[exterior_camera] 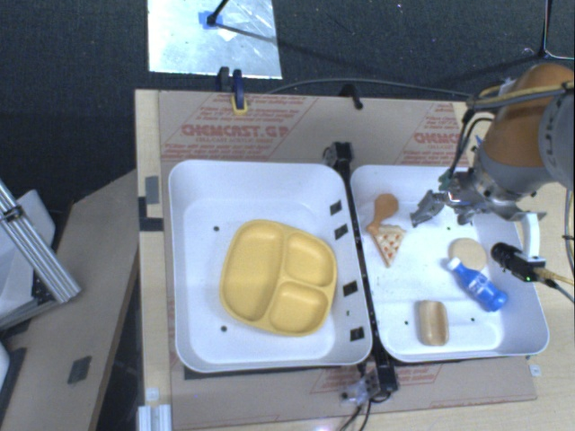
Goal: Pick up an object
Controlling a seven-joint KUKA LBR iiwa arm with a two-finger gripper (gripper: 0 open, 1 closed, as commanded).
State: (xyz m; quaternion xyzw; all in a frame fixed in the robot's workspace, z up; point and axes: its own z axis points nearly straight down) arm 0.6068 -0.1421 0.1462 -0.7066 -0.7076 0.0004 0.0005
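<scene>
The right bin [517, 335] holds several toy foods. A tan drumstick [384, 207] and a waffle-patterned wedge [388, 242] lie at its left side. A round beige disc [467, 251] touches a blue bottle [477, 285] toward the right, and a brown bread roll [432, 321] lies near the front wall. My gripper [444, 210] hangs over the back of this bin, to the right of the drumstick and behind the disc. It is open with nothing between its fingers.
The left bin [193, 241] holds a yellow tray [278, 277] with three compartments. A black divider with clips [352, 241] runs between the bins. The arm's orange band [530, 106] rises at the right.
</scene>
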